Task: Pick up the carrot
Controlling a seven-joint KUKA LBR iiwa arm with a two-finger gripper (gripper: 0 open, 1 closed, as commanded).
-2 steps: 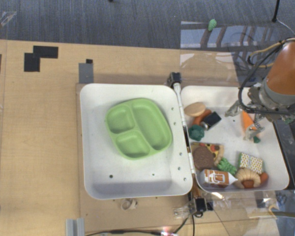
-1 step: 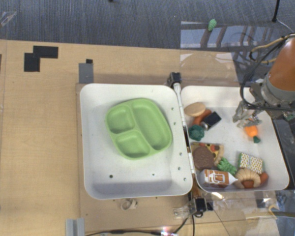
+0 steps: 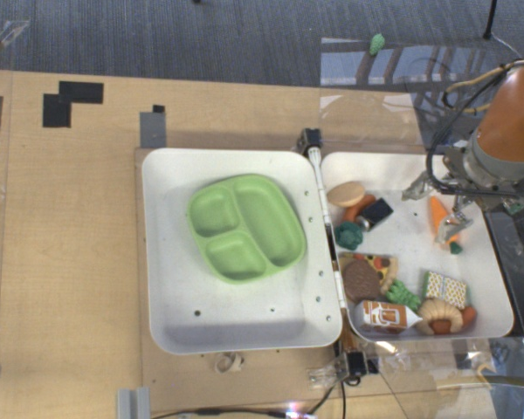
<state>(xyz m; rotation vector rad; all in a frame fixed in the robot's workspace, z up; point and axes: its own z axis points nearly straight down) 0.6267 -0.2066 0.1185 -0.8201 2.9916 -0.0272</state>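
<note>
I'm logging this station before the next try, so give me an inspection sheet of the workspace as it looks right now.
Surface: wooden bench bearing two white bins, left bin and right bin.
Job's things: carrot lying in the right bin near its far right side.
Clutter: green divided plate in the left bin; toy foods crowd the right bin's near half.
Grippers: gripper right by the carrot; grasp unclear.
Cables: wires at the near edge.
Surroundings: grey carpet.

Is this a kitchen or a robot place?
Probably a robot lab, not a kitchen. A grey and orange robot arm reaches over a wooden bench with two white bins. One holds a green divided plate, the other toy food like a carrot.
</note>
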